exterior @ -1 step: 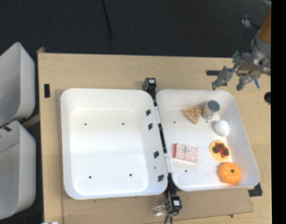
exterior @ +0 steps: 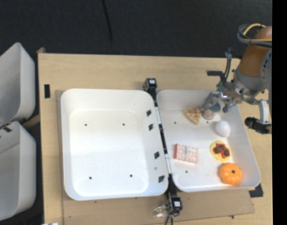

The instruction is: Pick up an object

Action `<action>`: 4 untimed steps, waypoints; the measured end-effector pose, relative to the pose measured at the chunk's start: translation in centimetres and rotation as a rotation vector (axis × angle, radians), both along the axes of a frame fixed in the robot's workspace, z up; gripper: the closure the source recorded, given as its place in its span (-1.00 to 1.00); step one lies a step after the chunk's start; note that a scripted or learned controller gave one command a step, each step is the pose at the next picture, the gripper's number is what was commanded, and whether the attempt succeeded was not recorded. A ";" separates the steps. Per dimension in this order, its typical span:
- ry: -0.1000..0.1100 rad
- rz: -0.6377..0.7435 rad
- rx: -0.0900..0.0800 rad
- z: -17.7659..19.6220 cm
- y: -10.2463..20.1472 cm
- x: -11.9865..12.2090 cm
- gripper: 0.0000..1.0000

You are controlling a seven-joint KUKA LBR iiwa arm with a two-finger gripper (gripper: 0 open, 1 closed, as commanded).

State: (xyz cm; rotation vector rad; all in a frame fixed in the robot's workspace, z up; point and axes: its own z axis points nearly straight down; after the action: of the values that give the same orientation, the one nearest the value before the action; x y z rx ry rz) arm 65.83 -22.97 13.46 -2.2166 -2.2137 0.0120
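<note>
Right bin [exterior: 181,175]: fingers [exterior: 210,110] beside waffle [exterior: 193,115].

One fixed camera looks down at a slant from above, taking in both bins [exterior: 106,97] side by side.

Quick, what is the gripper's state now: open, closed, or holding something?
Gripper: cannot be told; it sits low in the right bin beside the waffle piece.

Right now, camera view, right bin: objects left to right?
Pink packet → waffle piece → gripper. Next come the tart and white egg, which overlap, so their order is unclear. Last, the orange pumpkin.
</note>
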 end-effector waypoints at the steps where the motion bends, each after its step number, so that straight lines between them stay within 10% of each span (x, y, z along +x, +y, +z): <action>1: -0.017 0.005 -0.003 -3.3 4.0 2.2 -1.00; 2: -0.011 0.007 0.000 -3.4 10.7 1.4 -1.00; 3: -0.025 0.013 0.003 10.7 20.9 -1.3 -1.00; 4: -0.012 0.005 -0.001 10.7 20.1 -1.5 1.00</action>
State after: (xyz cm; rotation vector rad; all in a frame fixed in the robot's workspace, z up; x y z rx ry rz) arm 64.37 -2.87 24.16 -2.2176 -2.2250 -0.0002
